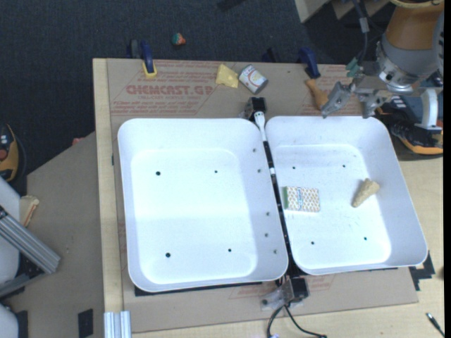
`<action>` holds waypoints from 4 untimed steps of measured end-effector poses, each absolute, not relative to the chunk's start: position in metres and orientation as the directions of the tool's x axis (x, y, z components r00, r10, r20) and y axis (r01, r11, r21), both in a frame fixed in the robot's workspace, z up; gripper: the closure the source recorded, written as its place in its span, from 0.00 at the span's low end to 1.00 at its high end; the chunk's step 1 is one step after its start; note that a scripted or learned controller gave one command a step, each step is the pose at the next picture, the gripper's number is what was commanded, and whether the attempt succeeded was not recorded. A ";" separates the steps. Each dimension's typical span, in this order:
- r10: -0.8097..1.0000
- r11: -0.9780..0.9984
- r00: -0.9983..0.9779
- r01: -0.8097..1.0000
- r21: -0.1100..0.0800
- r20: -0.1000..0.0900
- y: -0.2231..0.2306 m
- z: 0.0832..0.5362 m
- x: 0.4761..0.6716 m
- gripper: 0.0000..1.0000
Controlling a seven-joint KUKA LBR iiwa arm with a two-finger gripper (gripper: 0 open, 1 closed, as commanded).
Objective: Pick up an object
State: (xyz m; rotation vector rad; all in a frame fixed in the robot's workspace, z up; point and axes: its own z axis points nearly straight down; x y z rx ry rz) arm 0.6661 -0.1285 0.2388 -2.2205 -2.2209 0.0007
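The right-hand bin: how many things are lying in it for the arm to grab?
2. A small patterned packet lies near the right bin's left wall, and a tan wedge-shaped piece lies to the packet's right. Nothing looks hidden.

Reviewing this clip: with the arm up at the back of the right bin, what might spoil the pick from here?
1. The tool hangs over the right bin's back rim, so descending there may strike it.
2. The patterned packet lies flat near the divider wall, leaving little to grip.
3. The tan wedge is small and tapered, so it may slip out.
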 end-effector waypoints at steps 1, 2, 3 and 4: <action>1.000 0.007 -0.007 1.000 0.012 0.000 -0.065 0.331 0.668 0.00; 1.000 0.019 -0.019 1.000 0.015 0.008 0.095 0.428 0.666 0.00; 1.000 0.002 -0.002 1.000 0.006 -0.001 0.083 0.431 0.667 1.00; 1.000 0.010 -0.010 1.000 -0.014 0.002 0.176 0.331 0.634 1.00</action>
